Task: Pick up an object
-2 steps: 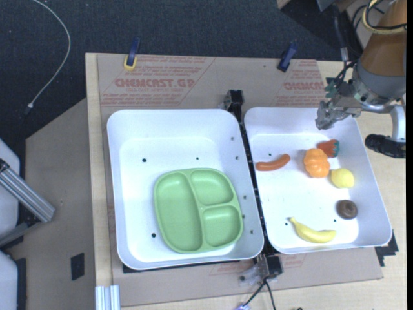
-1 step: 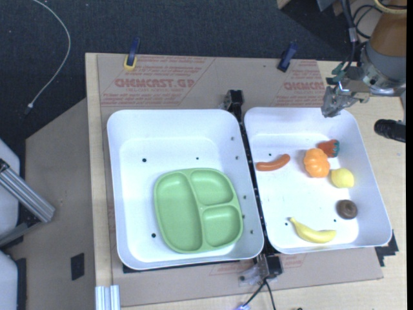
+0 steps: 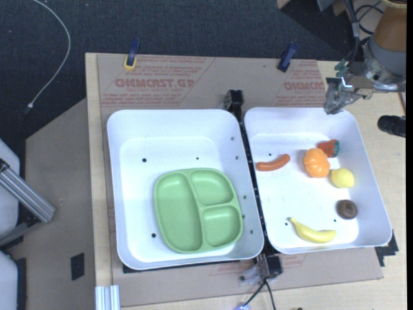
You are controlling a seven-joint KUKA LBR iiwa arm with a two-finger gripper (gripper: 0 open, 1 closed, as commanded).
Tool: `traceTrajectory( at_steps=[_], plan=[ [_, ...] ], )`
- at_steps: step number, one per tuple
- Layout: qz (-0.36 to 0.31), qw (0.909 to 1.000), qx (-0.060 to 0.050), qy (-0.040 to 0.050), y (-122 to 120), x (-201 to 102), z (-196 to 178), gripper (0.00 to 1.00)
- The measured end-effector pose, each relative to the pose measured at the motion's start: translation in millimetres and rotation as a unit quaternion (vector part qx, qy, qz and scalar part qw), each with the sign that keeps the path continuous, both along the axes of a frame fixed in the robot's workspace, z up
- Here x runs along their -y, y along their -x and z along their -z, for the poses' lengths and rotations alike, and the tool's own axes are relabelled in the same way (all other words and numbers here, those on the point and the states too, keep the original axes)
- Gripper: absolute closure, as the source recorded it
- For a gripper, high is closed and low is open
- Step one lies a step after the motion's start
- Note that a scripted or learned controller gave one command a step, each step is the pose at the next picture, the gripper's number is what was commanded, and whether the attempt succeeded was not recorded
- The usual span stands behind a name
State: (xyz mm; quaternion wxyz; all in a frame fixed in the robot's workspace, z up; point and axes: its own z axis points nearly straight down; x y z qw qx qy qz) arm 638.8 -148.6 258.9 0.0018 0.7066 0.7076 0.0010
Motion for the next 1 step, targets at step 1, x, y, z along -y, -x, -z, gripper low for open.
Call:
traceTrajectory(
  at_steps=[1],
  plan=[
    [-0.002,1.0,-0.003,-0.0021,-2.8,-60.2,14.1,1.0]
  ],
)
